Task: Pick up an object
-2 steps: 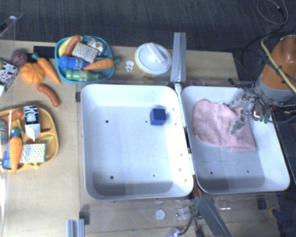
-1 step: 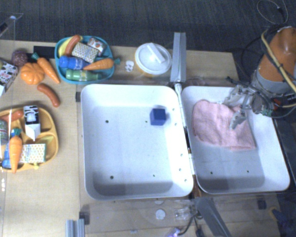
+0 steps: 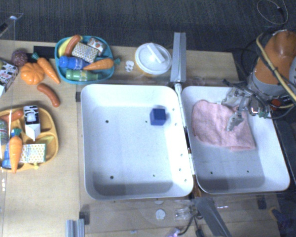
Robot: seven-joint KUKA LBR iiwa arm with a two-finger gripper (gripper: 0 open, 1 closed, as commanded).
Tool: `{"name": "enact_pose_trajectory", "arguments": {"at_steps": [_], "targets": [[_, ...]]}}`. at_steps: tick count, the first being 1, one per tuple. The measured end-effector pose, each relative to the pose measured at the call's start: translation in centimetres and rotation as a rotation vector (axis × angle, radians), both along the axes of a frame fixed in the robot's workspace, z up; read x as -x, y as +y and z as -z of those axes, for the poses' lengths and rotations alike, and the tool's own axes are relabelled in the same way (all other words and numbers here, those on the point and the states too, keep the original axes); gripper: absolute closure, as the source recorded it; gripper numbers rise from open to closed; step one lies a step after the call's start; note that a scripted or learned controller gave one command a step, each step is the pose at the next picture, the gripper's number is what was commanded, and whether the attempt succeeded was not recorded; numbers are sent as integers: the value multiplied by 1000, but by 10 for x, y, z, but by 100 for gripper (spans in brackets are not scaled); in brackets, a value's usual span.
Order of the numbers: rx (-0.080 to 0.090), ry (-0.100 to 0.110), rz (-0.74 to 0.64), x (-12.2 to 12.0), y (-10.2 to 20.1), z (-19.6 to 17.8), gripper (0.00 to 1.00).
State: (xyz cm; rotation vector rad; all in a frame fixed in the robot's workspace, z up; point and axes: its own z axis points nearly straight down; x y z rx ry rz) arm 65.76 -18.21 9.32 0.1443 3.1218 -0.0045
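Gripper sits low over the pink cloth's 2 o'clock corner in the right bin; its grasp state is too blurred to tell

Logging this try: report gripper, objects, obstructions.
Gripper over pink cloth, right bin. Nothing seen gripped. Blue cube alone, left bin. No obstruction around either.

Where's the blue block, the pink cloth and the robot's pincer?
blue block [image 3: 158, 116], camera view, middle of its top.
pink cloth [image 3: 214, 125], camera view, middle of the fabric.
pincer [image 3: 235, 118], camera view, between its fingertips.
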Motion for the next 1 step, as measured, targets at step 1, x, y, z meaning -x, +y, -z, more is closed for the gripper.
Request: {"name": "enact_pose_trajectory", "arguments": {"at_steps": [1], "targets": [[-8, 23, 202, -4, -14, 4, 0]]}}
